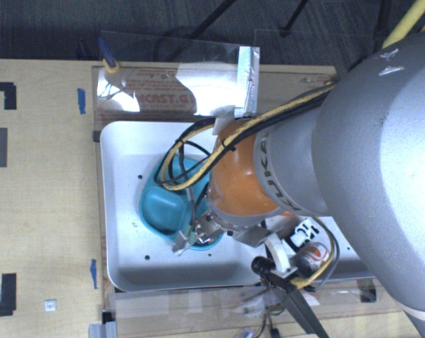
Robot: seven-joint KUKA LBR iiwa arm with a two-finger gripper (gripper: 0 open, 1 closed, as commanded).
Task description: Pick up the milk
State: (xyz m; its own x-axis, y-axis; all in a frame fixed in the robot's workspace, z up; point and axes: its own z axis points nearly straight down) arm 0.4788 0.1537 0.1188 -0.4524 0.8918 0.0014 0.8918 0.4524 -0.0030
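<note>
My gripper [188,239] is low inside the white bin [122,189], at the near right edge of a teal bowl-shaped object [163,206] that lies in the middle of the bin. The gripper tip touches or overlaps the teal object's rim. The grey arm [339,153] with its orange band [237,182] reaches in from the right and hides the right half of the bin and whatever lies under it.
A clear plastic panel [170,83] with a metal post [247,76] stands along the bin's far edge. The wooden bench [43,189] extends to the left of the bin, with black markers on it. The bin's left part and near strip show bare white floor.
</note>
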